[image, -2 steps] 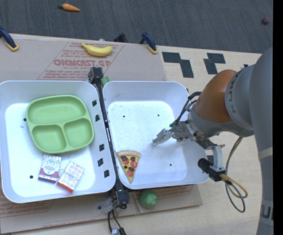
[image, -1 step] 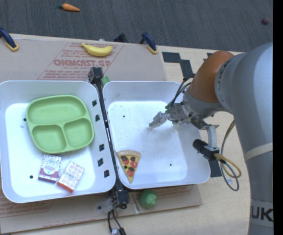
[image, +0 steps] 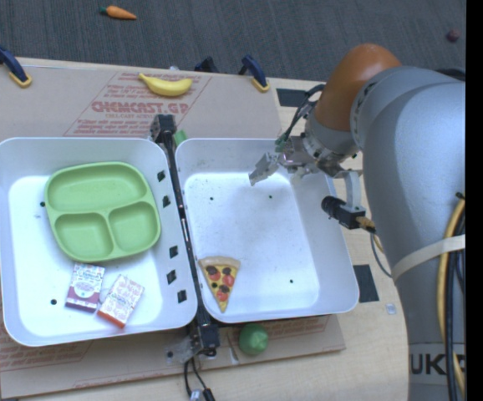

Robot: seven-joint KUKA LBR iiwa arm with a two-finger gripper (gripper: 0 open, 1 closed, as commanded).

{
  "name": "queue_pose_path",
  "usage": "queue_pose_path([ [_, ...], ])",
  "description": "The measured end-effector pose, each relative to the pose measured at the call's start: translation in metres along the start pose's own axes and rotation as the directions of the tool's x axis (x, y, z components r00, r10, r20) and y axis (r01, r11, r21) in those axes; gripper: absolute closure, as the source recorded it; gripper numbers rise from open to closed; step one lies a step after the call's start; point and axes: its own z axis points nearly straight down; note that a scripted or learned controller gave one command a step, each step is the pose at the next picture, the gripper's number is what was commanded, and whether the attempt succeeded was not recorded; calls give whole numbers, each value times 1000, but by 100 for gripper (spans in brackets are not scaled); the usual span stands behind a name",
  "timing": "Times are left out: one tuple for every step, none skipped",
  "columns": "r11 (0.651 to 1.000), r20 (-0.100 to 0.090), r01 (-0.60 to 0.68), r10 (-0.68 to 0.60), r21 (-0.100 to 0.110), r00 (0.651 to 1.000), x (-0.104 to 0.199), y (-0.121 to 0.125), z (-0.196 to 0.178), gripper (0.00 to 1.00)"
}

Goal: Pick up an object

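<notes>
White plastic bins sit side by side. The gripper (image: 264,172) hangs over the far edge of the right bin (image: 329,249), nothing between its fingers; how far they are spread cannot be told. The nearest candidate, a pizza slice (image: 220,281), lies flat at the near left corner, well apart. A green tray (image: 102,209) occupies the left bin (image: 16,249).

Banana (image: 167,83) on cardboard (image: 99,107); carrot (image: 120,12) on floor.
</notes>
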Motion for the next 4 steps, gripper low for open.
queue_pose_path([
  [1000,0,1,-1,0,1000,2,0,-21,0],
  [1000,-1,3,-3,3,1000,1,0,1,0],
  [1000,0,3,-3,0,1000,0,0,-21,0],
  [1000,-1,4,-4,3,1000,1,0,-6,0],
])
